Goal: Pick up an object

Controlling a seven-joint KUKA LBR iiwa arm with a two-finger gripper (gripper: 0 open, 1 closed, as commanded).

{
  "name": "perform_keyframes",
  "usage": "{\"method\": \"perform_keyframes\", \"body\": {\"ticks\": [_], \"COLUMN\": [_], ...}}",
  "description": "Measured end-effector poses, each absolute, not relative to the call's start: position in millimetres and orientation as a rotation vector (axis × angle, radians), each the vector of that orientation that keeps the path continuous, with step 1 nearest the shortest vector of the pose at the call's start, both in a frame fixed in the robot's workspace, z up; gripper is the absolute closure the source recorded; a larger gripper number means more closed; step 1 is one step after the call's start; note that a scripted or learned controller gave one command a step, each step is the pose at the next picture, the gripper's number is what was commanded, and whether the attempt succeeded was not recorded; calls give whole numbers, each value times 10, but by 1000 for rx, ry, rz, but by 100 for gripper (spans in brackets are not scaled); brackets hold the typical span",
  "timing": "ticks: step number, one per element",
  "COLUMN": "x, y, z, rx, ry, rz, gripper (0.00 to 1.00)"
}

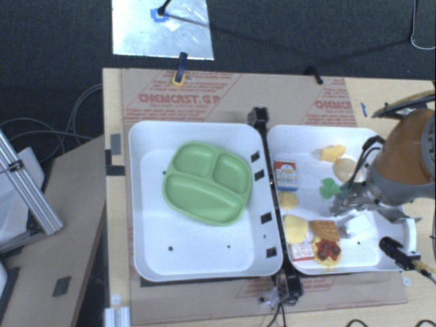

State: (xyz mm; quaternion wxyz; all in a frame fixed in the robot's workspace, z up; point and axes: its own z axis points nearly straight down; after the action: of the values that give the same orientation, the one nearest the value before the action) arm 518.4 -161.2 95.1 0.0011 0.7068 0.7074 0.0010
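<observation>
One fixed camera looks down at a slant from above the bench (204,90), taking in both bins (146,203).

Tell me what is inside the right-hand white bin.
The right bin holds a small red and white carton, several yellow toy foods, a green piece and a red-topped piece. The arm covers the bin's right part, hiding anything beneath it.

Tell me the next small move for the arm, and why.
Probably lower the gripper a little onto the green toy just beside it in the right bin; it hangs at bin level and nothing shows between it and the toy.
</observation>
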Motion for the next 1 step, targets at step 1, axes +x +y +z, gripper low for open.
{"method": "perform_keyframes", "body": {"ticks": [1], "x": [5219], "y": [-1616], "z": [1591], "rx": [2213], "ry": [2221], "rz": [5], "gripper": [100]}}
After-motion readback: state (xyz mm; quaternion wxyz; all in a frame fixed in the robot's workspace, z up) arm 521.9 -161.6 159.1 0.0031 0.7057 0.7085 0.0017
